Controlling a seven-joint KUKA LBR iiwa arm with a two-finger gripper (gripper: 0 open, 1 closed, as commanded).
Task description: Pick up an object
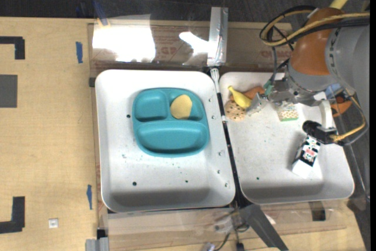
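In the right bin, a small yellow banana lies at the far left corner, with a speckled brown cookie just in front of it and an orange piece beside it. A pale green-and-white packet lies mid-bin. Near the right wall lies a white carton with black print. My gripper hangs low over the bin's far side, right beside the orange piece and the banana. The arm's grey wrist and orange band are above it.
The left bin holds a teal divided plate with a yellow round fruit in its upper right compartment. A black curved part and cables hang by the right bin's right wall. A clear plastic sheet stands behind the bins.
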